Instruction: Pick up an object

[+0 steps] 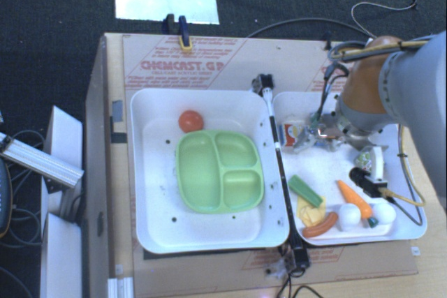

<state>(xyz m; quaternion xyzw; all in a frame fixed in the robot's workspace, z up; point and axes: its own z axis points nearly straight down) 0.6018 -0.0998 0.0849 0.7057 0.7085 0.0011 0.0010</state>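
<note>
Overhead slanted view of the table, which carries two shallow white bins side by side. The left bin holds a pale green divided tray lying flat near its middle, and a red-orange ball just beyond the tray's far-left corner, close to the bin's far wall.

The right bin holds the loose objects. Along its near edge lie a sausage-like red piece, a yellow piece partly under a green block, a white egg-shaped object, an orange carrot and a second white rounded object. A small red-and-white carton stands near the bin's far-left corner.

The grey arm, with its orange band, reaches in from the table's right edge. The gripper is low in the far part of the right bin, just beside the carton; the state of its jaws cannot be told from this view.
</note>
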